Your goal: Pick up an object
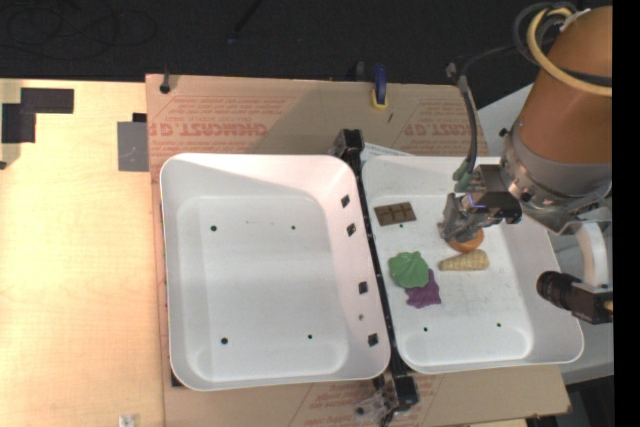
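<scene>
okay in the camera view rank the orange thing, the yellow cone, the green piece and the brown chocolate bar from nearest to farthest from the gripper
1. Orange thing, right under the gripper.
2. Yellow cone, just below it in the picture.
3. Green piece and brown chocolate bar, both further left; too close to call.

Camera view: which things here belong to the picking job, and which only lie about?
Belonging to the job:
- two-finger gripper
- small orange round object under it
- pale cone-shaped object
- green leafy object
- purple object
- brown flat rectangle
- right white bin

Lying about:
- left white bin
- blue clamp
</scene>
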Robot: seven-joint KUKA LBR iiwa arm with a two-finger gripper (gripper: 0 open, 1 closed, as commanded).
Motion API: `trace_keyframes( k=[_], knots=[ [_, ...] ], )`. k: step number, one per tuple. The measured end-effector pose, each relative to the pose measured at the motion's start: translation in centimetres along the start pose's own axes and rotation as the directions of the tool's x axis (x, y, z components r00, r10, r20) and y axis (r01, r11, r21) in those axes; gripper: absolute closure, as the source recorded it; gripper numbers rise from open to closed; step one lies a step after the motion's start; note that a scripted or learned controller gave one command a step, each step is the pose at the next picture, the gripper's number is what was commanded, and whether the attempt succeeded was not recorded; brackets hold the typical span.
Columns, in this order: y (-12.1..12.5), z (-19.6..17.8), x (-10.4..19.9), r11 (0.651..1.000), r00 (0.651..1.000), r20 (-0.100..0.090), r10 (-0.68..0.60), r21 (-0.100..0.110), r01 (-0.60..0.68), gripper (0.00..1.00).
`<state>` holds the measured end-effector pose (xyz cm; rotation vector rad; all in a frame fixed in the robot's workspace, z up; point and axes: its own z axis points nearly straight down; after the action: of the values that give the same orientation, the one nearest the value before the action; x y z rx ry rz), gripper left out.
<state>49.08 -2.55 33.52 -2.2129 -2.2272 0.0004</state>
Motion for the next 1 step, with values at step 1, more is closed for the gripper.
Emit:
trace_keyframes(
  k=[1],
  knots=[
    [-1.65, 6.96, -7.39, 1.000, 1.000, 0.001, 0.011, 0.006, -0.011, 1.00]
  ],
)
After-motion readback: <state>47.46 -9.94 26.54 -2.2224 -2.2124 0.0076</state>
